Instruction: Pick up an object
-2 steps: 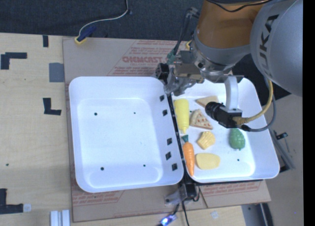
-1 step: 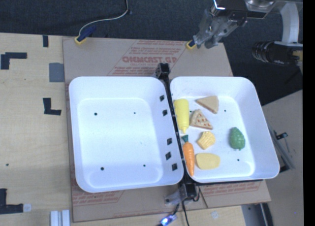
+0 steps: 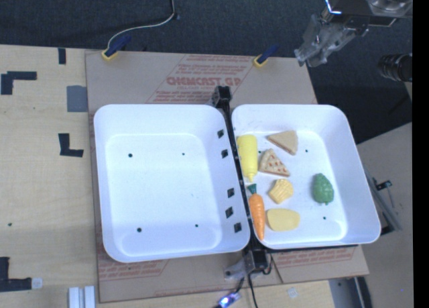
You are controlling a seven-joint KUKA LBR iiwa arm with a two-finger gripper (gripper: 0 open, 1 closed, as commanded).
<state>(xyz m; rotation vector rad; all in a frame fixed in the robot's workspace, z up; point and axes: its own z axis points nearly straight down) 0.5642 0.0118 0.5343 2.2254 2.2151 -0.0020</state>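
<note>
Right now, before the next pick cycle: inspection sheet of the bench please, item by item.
Surface: brown board with red print under two white bins; left bin, right bin, joined by a black clip strip.
Job's things: all in the right bin: yellow corn cob, bread wedge, pizza slice, small yellow corn piece, carrot, yellow potato-like piece, green leafy vegetable.
Clutter: nothing seen.
Grippers: gripper raised beyond the right bin's far corner, nothing between its fingers.
Cables: white cable running to a yellow-blue clamp.
Surroundings: second clamp, dark carpet, black tape marks on the tabletop.
</note>
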